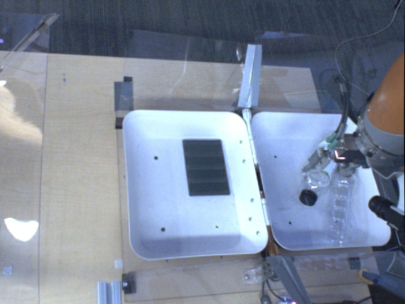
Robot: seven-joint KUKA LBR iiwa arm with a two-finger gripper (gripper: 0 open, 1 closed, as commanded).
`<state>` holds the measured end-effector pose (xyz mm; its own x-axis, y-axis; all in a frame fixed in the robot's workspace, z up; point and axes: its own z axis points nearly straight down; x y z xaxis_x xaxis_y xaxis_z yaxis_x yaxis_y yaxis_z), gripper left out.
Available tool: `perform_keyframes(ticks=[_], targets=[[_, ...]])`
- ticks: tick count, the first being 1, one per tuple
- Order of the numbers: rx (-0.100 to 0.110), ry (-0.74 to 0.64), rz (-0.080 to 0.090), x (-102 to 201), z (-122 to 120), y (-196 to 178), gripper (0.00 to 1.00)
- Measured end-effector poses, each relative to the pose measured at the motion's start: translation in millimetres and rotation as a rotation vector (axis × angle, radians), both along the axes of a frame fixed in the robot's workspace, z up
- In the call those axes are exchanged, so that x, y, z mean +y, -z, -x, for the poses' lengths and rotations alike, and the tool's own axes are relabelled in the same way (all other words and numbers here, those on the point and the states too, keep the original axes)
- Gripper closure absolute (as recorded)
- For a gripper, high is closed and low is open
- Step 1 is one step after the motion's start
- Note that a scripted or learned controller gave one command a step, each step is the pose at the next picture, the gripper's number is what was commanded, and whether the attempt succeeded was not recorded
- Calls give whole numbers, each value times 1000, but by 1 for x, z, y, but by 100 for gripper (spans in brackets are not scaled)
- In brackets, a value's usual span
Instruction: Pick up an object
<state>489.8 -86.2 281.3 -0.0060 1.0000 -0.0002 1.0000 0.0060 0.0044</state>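
A dark ribbed rectangular pad lies flat in the middle of the left bin. In the right bin a long clear plastic bottle lies lengthwise near the right side. A small clear item with a black cap sits just left of the bottle. My gripper hangs over the right bin, directly above the small clear item and close to it. Nothing shows held in it. The wrist and the orange band come in from the right edge.
A metal divider strip stands at the back where the two bins meet. Black clamps sit on the wooden bench at the left bin's back corner. A black part of the arm overhangs the right bin's right rim.
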Motion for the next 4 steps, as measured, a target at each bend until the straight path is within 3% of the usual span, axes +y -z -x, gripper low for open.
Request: perform_keyframes(ticks=[2,3,4], targets=[[-1,-159,1,-58,-39,187,0],[0,-344,3,-72,-121,193,0],[-6,-345,4,-70,-123,182,100]])
